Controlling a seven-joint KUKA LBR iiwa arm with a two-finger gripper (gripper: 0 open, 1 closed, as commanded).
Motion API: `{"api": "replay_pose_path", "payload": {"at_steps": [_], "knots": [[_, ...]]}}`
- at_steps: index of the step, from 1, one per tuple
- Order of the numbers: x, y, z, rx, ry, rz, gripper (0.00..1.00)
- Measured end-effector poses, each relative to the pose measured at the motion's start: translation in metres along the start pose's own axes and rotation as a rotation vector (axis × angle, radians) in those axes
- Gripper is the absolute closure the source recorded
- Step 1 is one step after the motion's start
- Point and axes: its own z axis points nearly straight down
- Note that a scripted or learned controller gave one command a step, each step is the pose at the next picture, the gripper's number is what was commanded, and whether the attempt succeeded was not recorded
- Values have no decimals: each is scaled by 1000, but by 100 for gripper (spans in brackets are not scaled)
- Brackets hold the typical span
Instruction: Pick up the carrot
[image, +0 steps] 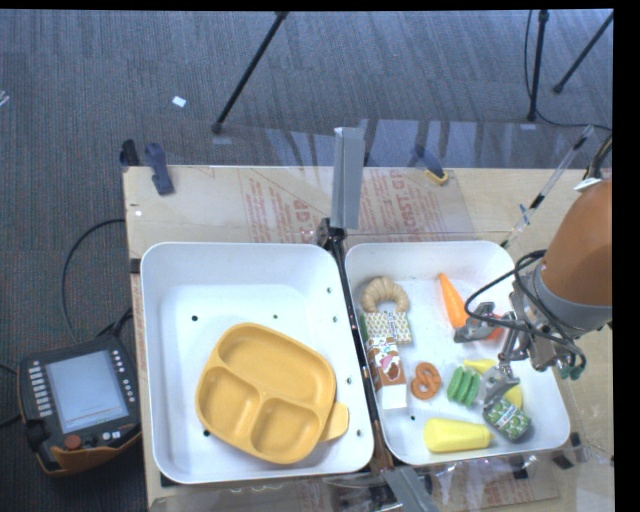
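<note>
Lying untouched in the right bin's (420, 250) upper middle, the carrot (452, 300) is not yet picked. Lower right of it hangs the gripper (500, 378), over the green vegetable (462, 385); its grip state I cannot tell.

- Arm (590, 255) enters from right edge of view, orange band uppermost, grey wrist section just below it.
- Wrist angled down and toward view's left; dark cables loop round it.
- Gripper (497, 377) hangs at lower left end of wrist assy, pointing down.
- Metal finger hardware seen as a cluster under the wrist; too small and cluttered to read its state.
- Arm body cut off by frame edge; upper links out of frame.
</note>
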Motion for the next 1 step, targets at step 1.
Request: {"api": "replay_pose_path", "payload": {"at_steps": [1], "knots": [[-52,-6,95,2,-9,265,0]]}}
